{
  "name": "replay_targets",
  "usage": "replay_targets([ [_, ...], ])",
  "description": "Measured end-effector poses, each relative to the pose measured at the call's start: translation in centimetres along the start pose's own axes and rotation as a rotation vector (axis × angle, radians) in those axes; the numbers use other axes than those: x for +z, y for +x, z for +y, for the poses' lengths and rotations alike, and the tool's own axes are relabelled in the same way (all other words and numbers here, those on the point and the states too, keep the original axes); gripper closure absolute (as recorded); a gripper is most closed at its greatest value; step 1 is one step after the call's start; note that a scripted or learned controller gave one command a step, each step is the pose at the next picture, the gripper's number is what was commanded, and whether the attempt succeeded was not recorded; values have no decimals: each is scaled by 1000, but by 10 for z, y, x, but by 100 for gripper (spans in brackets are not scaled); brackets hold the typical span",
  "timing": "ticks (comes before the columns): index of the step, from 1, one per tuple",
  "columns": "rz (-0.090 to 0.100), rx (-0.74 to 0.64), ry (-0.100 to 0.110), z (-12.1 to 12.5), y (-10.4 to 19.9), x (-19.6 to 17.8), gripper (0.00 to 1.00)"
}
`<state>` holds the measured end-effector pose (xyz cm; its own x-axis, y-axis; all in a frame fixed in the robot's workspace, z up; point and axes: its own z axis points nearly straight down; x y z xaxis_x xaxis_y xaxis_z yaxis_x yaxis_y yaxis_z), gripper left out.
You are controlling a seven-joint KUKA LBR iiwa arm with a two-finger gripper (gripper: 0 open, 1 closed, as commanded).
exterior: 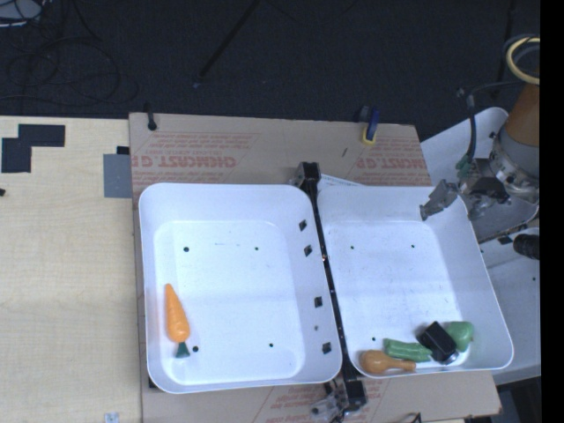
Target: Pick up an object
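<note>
A toy carrot lies near the front left corner of the left bin. In the front right corner of the right bin sit an orange gourd-shaped toy, a green pod-like toy, a black block and a light green piece, all crowded together. My gripper hangs over the back right rim of the right bin, far from all of these. Its fingers are spread open with nothing between them.
The two bins meet at a black hinged divider. They rest on a cardboard sheet with a blue and yellow clamp at its far edge. A pale wooden benchtop lies to the left.
</note>
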<state>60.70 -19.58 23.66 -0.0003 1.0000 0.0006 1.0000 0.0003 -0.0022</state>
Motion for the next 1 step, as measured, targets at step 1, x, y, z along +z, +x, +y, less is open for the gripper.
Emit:
replay_targets([
  [1,-1,-7,-10,-4,73,-95,0],
])
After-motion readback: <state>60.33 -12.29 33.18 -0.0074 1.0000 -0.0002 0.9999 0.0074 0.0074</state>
